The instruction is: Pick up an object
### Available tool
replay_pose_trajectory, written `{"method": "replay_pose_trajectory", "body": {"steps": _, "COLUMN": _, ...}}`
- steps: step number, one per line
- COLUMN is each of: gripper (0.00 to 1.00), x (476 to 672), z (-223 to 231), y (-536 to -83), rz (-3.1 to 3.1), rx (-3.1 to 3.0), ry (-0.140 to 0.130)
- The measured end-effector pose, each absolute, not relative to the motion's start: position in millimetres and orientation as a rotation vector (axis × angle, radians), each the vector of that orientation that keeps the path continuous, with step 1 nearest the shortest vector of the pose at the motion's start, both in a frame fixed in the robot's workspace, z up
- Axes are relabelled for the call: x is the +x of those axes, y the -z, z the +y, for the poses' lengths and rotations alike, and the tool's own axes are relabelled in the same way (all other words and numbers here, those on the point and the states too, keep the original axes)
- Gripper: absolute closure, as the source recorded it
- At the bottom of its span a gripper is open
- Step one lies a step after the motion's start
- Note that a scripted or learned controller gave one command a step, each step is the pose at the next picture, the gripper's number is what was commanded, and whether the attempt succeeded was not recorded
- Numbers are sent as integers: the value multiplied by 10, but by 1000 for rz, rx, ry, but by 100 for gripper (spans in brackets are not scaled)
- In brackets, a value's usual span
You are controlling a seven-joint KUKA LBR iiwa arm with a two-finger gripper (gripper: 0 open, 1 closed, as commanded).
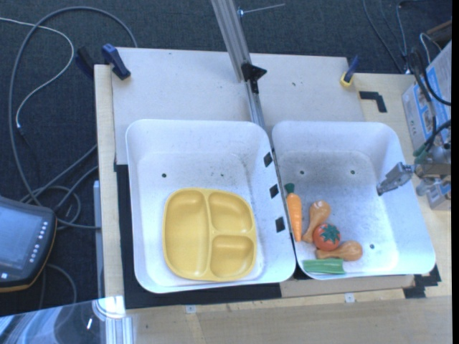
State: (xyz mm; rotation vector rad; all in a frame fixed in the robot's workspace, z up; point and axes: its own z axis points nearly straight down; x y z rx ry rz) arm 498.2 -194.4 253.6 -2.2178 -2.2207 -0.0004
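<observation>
The right white bin holds a cluster of toy foods at its near left corner. An orange carrot lies along the left wall, with a tan-orange gourd beside it. A red tomato sits on a second orange piece, and a green vegetable lies at the front edge. My gripper hangs over the bin's right rim, well to the right of the foods and apart from them. Nothing shows in it.
The left bin holds a yellow divided plate. A slanted metal pole runs down to the gap between the bins. Clamps sit at the board's far corners. A dark screen and cables lie off to the left.
</observation>
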Motion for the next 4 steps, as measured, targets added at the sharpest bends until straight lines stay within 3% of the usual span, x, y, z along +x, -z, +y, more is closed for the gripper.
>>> {"method": "replay_pose_trajectory", "body": {"steps": 1, "gripper": 0, "x": 4982, "z": -1945, "y": -2536, "rz": -2221, "rx": -2218, "ry": 0}}
{"method": "replay_pose_trajectory", "body": {"steps": 4, "gripper": 0, "x": 4827, "z": -1916, "y": -898, "rz": -2216, "rx": -2217, "ry": -3}}
